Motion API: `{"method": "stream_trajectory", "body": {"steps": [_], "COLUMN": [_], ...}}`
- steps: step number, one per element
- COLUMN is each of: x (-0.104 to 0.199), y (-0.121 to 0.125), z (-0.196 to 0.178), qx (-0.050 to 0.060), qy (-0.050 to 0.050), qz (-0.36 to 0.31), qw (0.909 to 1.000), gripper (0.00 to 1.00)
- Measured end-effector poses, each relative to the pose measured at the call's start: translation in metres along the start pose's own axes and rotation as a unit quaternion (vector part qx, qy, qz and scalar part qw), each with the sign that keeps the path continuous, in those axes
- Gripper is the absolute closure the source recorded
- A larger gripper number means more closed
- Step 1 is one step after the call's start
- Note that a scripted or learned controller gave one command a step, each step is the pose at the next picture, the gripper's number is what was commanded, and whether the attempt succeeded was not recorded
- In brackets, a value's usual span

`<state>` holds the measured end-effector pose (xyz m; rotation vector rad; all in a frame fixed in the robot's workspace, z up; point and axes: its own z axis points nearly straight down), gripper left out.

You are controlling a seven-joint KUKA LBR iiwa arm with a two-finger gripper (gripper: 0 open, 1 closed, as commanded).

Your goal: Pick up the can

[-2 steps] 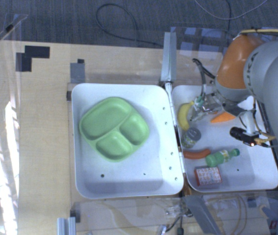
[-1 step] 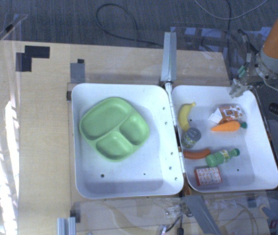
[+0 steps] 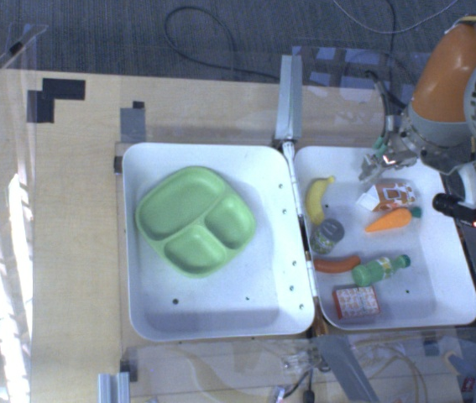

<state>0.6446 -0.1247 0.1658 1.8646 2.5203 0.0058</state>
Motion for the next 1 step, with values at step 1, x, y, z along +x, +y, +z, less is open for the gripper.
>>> {"method": "stream_trajectory", "body": {"steps": [1], "x": [0.0459], "y": [-0.0286], "z": [0.0721], "qx": [0.000], "qy": [0.001], "qz": [-0.081], "qw": [0.9967], "gripper": [1.00]}}
